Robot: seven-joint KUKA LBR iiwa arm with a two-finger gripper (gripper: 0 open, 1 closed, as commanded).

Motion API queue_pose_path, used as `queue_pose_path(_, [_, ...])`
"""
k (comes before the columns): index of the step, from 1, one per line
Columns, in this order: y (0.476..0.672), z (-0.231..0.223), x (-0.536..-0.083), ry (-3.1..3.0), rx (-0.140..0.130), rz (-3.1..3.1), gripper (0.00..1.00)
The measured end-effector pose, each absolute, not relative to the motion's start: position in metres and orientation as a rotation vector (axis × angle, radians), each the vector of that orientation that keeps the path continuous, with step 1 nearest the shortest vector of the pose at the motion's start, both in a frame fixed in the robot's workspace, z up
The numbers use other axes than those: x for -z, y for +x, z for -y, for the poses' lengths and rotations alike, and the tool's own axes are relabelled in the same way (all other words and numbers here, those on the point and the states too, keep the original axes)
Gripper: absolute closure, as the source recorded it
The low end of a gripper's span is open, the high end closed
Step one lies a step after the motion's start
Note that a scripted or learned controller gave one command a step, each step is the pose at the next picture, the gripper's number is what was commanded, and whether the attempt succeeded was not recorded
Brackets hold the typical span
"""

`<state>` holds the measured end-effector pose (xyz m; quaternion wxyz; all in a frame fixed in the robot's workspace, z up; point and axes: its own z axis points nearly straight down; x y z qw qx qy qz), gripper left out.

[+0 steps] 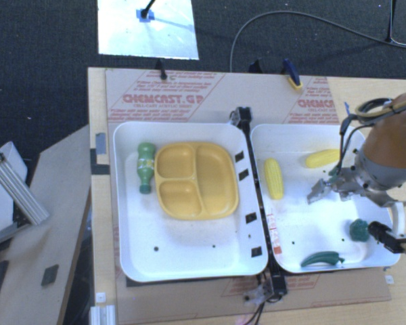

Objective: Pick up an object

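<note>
One gripper (323, 189) hangs low over the right-hand bin (292, 135) at the right of the frame, its grey metal fingers reaching toward the bin's middle from the orange-banded wrist of the arm (390, 147); whether those fingers are spread or closed cannot be made out from this angle, and nothing is seen between them. Four items lie in that bin: one yellow corn cob (274, 178) just left of the gripper near the divider, one smaller yellow piece (322, 158) just above the gripper toward the bin's upper right, one dark green rounded object (359, 230) below the wrist at lower right, and one green pepper-like piece (322, 258) along the bottom rim. Two items sit in the left-hand bin (189, 256) at centre frame: one yellow divided plate (195, 180) with three compartments, and one green bottle (145, 167) lying just beside the plate's left edge. Both bins rest on a clear sheet printed with red lettering (164, 99), and a blue clamp (292, 73) grips its upper edge.
</note>
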<state>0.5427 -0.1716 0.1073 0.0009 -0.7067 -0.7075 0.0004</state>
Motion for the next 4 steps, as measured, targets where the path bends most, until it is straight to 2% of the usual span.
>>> queue_pose_path(1, [0.544, 0.172, -0.121, -2.222, 0.002, 2.226, 1.0])
queue_pose_path(2, [0.553, 0.174, -0.183, -2.222, 0.006, 2.232, 1.0])
queue_pose_path(4, [0.553, 0.182, -0.298, -2.221, 0.006, 2.233, 1.0])
